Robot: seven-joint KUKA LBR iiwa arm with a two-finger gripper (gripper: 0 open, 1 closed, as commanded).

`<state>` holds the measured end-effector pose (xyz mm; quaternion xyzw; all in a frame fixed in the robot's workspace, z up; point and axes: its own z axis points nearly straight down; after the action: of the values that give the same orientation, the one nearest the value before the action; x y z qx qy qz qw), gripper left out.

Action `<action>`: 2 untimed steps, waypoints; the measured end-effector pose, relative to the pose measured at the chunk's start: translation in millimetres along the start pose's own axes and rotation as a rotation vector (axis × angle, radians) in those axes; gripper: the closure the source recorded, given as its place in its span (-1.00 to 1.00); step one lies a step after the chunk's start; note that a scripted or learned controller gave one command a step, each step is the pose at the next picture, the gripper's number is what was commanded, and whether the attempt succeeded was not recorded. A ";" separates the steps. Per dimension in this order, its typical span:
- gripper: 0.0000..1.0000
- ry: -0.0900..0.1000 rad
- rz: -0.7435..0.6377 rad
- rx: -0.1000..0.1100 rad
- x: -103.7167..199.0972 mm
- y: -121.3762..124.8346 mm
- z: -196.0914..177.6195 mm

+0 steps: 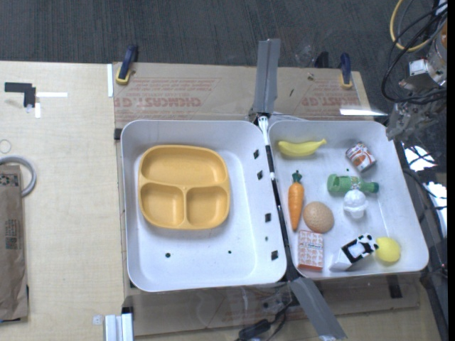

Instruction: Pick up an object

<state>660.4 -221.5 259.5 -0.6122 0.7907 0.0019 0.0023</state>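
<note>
Worktop [57,119]: tan surface across the left and centre of the frame, carrying both bins.
Left bin [213,265]: white, centre-left of frame; holds a yellow divided plate [185,186] in its upper-left part.
Right bin [334,126]: white, centre-right; holds all the graspable items.
Arm [419,84]: upper-right corner, amid cables, outside the right bin.
Claw: probably within that dark upper-right cluster; cannot tell whether wide or narrow.
Candidates, large to small: banana [301,146] at top; carrot [296,201] along the left wall; brown egg [318,217] centre; green bottle [351,185]; carton [311,251] at bottom; can [360,156]; lemon [388,250] at lower right.
Recommended target: banana, lying apart from its neighbours.
Method: descend vertically, span its narrow width, avoid the bin wall.
Caution: egg and carrot lie nearly touching; approach there risks a nudge.
</note>
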 end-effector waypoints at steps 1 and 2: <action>1.00 0.000 -0.115 -0.004 0.4 1.0 63.1; 1.00 0.000 -0.226 -0.001 -0.1 0.3 18.9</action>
<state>660.2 -221.2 240.6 -0.6976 0.7165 0.0024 0.0022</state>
